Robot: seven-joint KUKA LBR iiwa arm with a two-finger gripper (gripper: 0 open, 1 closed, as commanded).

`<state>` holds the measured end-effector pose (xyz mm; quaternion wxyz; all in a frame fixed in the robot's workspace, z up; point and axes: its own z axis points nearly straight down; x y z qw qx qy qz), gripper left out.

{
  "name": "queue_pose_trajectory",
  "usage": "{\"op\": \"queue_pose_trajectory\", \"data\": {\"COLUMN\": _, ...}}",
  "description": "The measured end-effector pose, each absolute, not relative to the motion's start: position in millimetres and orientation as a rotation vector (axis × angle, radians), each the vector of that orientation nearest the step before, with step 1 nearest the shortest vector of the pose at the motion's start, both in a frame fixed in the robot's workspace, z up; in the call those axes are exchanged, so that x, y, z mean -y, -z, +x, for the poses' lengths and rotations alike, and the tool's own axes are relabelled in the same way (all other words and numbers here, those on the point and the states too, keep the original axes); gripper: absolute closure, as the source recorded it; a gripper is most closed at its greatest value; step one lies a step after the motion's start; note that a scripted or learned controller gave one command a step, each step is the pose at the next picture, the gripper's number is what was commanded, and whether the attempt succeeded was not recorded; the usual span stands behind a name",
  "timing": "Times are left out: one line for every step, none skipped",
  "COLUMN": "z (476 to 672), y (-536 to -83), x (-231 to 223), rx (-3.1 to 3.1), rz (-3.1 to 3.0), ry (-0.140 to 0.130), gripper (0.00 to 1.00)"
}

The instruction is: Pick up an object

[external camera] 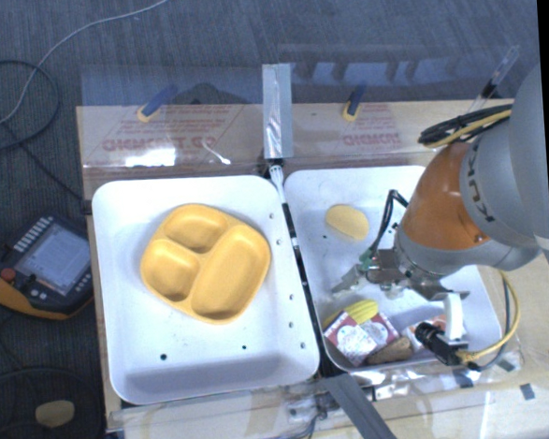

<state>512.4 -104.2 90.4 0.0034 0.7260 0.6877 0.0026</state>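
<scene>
Nearest the camera, along the near wall of the right bin (488, 321), I am looking at a red and white packet (358, 336), a brown piece (389, 351) touching it, and a small yellow ridged item (361, 309) just behind. My hand (377, 272) is hovering over that cluster; I cannot tell how far it is spread, and I am seeing nothing held in it. Farther back a pale yellow oval (348, 221) is lying alone. The left bin (121, 365) is carrying a yellow divided tray (205, 262). I judge I am lining up a grasp; next I should be lowering squarely onto one item.
</scene>
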Motion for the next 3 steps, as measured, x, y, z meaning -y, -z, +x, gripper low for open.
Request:
{"op": "queue_pose_trajectory", "data": {"z": 491.8, "y": -92, "x": 112, "rx": -2.474, "rz": 1.9, "ry": -0.019, "gripper": 0.0}}
{"op": "queue_pose_trajectory", "data": {"z": 493.2, "y": -102, "x": 110, "rx": -2.478, "rz": 1.9, "ry": -0.025, "gripper": 1.0}}
{"op": "queue_pose_trajectory", "data": {"z": 504.4, "y": -204, "x": 73, "rx": -2.324, "rz": 2.114, "ry": 0.003, "gripper": 1.0}}
